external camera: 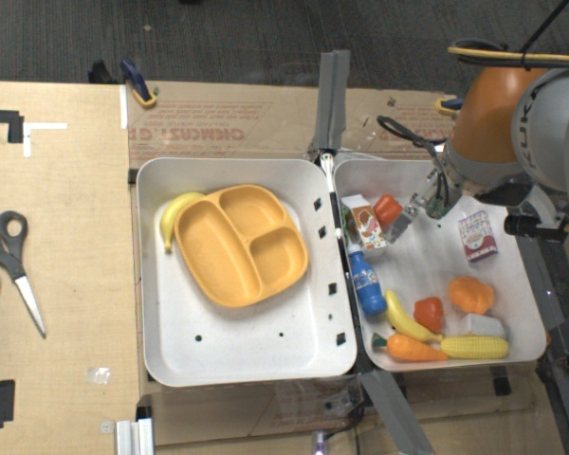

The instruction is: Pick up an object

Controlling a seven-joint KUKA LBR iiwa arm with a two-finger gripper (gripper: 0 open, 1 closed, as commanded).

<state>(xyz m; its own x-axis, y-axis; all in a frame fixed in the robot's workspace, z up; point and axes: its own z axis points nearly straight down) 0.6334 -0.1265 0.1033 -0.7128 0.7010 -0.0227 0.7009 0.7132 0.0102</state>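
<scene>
Risk of crowding: the gripper (pixel 405 218) hangs low in the right bin (pixel 526 282), close beside a red toy pepper (pixel 388 208) and a small printed carton (pixel 365 226); closing here could nudge one aside or catch two at once.
Risk of a poor grip: the pepper looks rounded and may slip from the fingers.
Risk at the wall: both pieces lie near the bin's left wall, so a sideways approach might scrape it.
Gripper state: cannot tell how far it is open; nothing is seen between its fingers.
Task thing: no object is lifted yet; the likeliest targets are the pepper and carton, just beside the gripper.
Right bin count: one blue bottle (pixel 366 283), one banana (pixel 407 319), one carrot (pixel 413 349), one corn cob (pixel 474 347), one red tomato-like piece (pixel 429 311), one orange fruit (pixel 471 295), one red-and-white carton (pixel 476 235).
Left bin (pixel 171 349) count: one orange divided plate (pixel 239 245), one banana (pixel 174 218) against its rim.
Tabletop (pixel 57 254) count: one pair of scissors (pixel 17 265).
</scene>
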